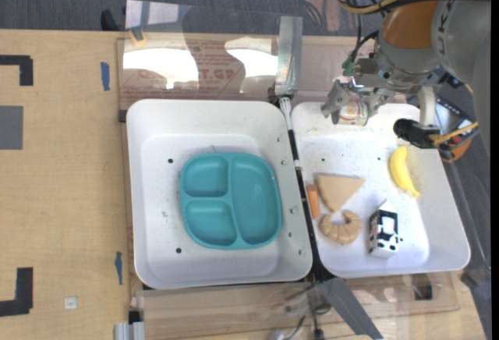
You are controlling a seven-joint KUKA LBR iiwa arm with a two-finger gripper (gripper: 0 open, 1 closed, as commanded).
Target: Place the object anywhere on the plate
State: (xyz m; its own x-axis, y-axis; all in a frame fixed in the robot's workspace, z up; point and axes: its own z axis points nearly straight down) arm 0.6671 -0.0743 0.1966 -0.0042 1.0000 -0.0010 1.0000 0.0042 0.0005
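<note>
Gripper (355, 106) hangs over the far edge of the right bin (444, 253); I see its fingers spread apart, clamping nothing. My target, a teal plate (231, 199) with three compartments, sits in the left bin (156, 128). Nearby in the right bin lie a banana (403, 171), tan wedge (339, 189), croissant (341, 226), and black-and-white box (383, 231).

The gripper (352, 106) hangs over the far end of the right bin (444, 253), with bare floor directly beneath it. Nearer the camera from it, a banana (403, 169), wedge (340, 190), croissant (341, 226), carrot stick (313, 200) and small carton (383, 231) crowd the floor. Leftward, the bins' touching rims stand between it and the teal plate (231, 200)
</note>
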